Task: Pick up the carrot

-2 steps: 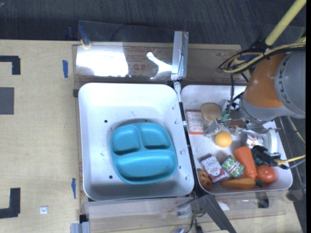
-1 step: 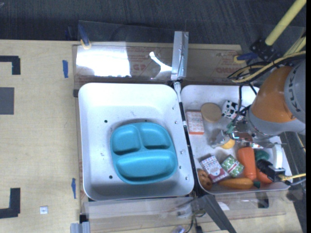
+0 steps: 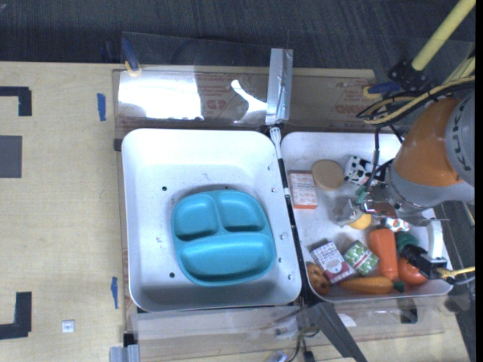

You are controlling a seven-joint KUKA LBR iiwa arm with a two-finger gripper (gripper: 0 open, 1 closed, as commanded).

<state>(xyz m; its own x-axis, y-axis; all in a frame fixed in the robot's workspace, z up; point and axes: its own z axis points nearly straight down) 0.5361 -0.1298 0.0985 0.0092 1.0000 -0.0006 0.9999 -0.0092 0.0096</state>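
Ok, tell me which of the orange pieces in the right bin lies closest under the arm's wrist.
The carrot, the upright orange piece with a green top at its lower end, just below the arm's wrist. The other orange piece lies flat along the bin's lower wall, farther from the wrist.

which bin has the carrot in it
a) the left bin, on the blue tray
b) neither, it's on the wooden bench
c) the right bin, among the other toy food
c: the carrot lies in the right bin, upright in the picture among small packets and other toy food, while the left bin holds the blue tray.
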